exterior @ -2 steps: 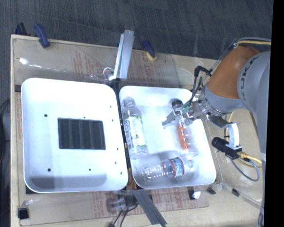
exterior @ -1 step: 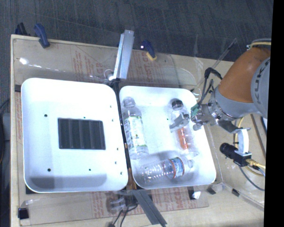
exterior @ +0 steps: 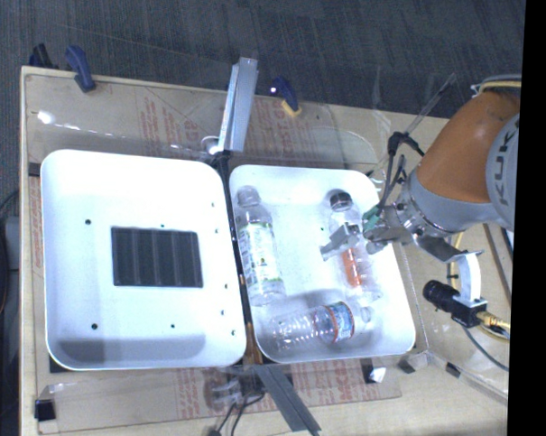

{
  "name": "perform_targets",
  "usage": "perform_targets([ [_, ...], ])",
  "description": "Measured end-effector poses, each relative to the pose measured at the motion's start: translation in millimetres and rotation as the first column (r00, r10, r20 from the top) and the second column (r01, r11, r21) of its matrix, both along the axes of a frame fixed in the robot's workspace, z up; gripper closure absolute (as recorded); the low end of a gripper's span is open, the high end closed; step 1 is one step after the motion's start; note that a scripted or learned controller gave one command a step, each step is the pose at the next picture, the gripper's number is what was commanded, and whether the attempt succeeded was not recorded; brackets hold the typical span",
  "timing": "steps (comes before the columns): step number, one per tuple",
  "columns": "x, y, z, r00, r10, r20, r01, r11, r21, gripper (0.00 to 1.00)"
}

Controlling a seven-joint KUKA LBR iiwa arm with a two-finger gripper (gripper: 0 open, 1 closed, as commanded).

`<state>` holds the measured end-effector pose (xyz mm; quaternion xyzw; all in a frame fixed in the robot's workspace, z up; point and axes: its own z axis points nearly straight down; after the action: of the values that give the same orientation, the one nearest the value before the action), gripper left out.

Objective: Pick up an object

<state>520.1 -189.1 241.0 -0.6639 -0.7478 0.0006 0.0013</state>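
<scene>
The desk point(exterior: 103, 395) carries two white bins side by side; the left bin point(exterior: 73, 249) has only a dark ribbed panel point(exterior: 156, 257) on its floor, so the work lies in the right bin point(exterior: 293, 182), toward the desk's right edge. The arm point(exterior: 465, 167) reaches in from that edge and ends above the right bin's right half. Three clear bottles lie there: bottle one point(exterior: 258, 253) runs lengthwise along the bin's left wall, bottle two point(exterior: 318, 323) lies crosswise along the near wall with a blue label, and bottle three point(exterior: 354, 257), the smallest, with an orange label, lies along the right wall with its cap toward the far edge. The tool point(exterior: 344, 241) sits right over bottle three, but whether it stands wide or narrow cannot be told here, and nothing shows that it holds anything. Bottle three looks the natural target. To do the step well, I would judge the grip should span the bottle across its round body, near the label's middle, not along its length, and come straight down so it does not roll toward the wall. Clear plastic is slick and light; a grip near the cap would likely tip it out on the lift.
</scene>
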Motion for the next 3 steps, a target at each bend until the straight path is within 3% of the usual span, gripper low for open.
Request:
perform_targets([
  [1, 25, -21, -15, 1.000, 0.013, 0.002, -0.013, 1.000, -0.001, 0.00],
  [2, 47, -20, -29, 0.992, 0.129, 0.003, -0.129, 0.992, -0.002, 0.00],
  [3, 46, -19, -40, 0.985, 0.171, 0.000, -0.171, 0.985, 0.001, 0.00],
])
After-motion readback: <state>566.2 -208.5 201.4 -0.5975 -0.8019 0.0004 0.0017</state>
